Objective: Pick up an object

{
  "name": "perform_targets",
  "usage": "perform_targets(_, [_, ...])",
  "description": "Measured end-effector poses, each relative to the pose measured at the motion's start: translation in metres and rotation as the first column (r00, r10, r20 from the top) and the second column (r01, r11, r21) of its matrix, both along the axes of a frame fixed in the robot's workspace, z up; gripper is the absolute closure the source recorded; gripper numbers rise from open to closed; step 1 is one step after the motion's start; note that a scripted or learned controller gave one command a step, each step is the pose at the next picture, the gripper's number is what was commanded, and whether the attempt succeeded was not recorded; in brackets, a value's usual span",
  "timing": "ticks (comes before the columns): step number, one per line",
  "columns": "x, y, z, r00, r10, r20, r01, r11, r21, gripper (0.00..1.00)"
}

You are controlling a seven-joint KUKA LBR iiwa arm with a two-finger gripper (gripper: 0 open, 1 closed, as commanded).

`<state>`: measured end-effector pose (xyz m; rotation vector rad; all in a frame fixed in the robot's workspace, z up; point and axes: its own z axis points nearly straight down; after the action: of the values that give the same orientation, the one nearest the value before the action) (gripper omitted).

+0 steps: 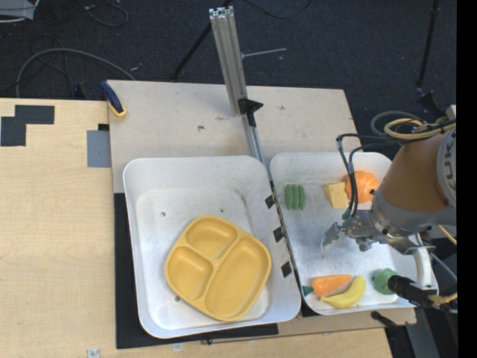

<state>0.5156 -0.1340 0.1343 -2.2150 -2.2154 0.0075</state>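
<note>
The approach step is judged in hand; the pincer [333, 239] is seen spread open, holding nothing, over bare floor of the right bin [311, 233]; a descent onto the toy carrot [332, 283] at its six o'clock is called for.

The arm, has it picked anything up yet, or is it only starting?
Nothing looks picked up yet. The gripper hangs over a bare patch of the right bin, nothing between its fingers. The banana, carrot and green piece lie in that bin, so the whole pick remains.
</note>
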Motion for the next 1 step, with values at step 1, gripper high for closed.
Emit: perform_targets(1, [0.0025, -0.0015, -0.0397, 1.000, -0.001, 0.009, 0.001, 1.000, 0.000, 0.00])
